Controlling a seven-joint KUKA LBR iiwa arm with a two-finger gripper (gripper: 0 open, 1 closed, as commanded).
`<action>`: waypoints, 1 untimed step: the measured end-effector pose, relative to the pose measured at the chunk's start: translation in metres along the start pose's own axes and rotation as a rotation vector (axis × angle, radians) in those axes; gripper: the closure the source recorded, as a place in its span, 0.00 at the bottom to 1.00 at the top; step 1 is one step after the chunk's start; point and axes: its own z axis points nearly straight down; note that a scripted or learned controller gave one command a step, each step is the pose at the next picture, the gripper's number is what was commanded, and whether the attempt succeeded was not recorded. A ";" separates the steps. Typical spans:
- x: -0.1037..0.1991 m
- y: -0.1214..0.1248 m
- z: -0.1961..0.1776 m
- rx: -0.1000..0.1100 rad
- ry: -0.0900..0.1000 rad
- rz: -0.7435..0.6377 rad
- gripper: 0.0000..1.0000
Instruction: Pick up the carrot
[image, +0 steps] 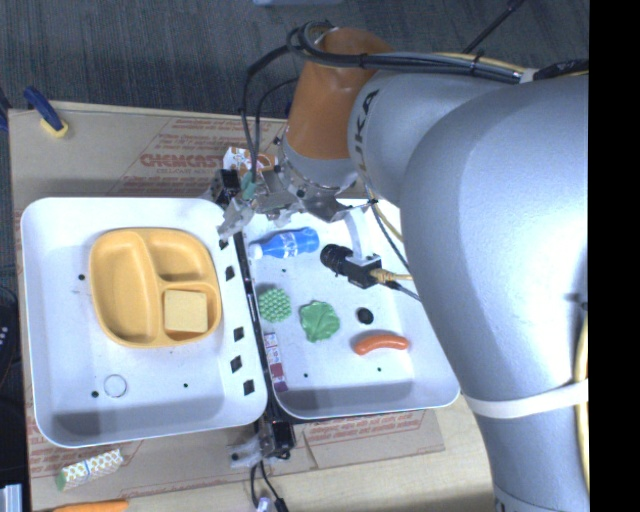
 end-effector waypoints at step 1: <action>0.024 -0.039 0.000 0.001 0.000 0.273 0.00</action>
